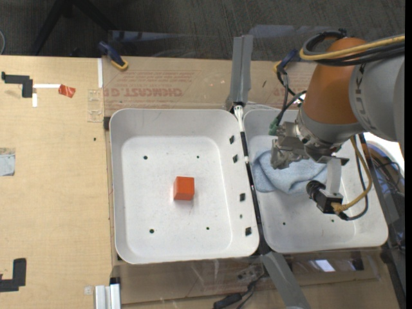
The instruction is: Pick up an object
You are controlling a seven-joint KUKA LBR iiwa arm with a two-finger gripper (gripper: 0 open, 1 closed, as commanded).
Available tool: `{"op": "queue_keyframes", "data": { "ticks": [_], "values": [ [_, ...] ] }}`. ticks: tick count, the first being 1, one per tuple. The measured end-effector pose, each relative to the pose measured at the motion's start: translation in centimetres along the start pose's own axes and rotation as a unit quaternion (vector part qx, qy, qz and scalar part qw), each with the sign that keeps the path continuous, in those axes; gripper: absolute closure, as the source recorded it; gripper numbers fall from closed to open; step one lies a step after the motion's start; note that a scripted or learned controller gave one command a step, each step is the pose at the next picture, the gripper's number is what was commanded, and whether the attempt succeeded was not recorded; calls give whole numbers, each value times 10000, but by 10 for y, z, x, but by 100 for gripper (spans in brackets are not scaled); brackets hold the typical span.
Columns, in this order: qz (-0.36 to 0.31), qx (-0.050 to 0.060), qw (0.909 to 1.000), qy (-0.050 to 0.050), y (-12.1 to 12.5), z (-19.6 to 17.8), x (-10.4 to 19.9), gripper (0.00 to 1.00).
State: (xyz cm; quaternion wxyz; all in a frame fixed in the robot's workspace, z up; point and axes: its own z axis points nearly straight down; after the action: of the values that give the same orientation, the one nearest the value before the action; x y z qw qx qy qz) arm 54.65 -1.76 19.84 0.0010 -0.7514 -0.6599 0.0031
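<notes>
An orange-red cube [184,188] rests near the middle of the left white bin [129,192]. A light blue cloth [278,176] lies crumpled in the left part of the right white bin [360,234]. The arm comes in from the right with its orange band over the right bin. My gripper [283,154] points down onto the upper part of the cloth, and its tips are hidden against the fabric and the wrist.
A metal divider with black clips [243,172] runs between the two bins. Cables and a black connector [325,197] hang from the wrist over the right bin. To the left lies a wooden benchtop [51,172] with a small red tag [66,91].
</notes>
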Motion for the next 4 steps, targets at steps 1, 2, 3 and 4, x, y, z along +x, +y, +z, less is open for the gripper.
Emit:
{"op": "queue_keyframes", "data": {
  "ticks": [1,2,3,4],
  "values": [
    [593,-18,9982,4,36,-93,1,100],
    [535,2,9986,3,67,-3,3,100],
    [294,-29,9996,6,90,-91,24,100],
    [310,-8,9995,2,68,-52,31,100]
  ]
}}
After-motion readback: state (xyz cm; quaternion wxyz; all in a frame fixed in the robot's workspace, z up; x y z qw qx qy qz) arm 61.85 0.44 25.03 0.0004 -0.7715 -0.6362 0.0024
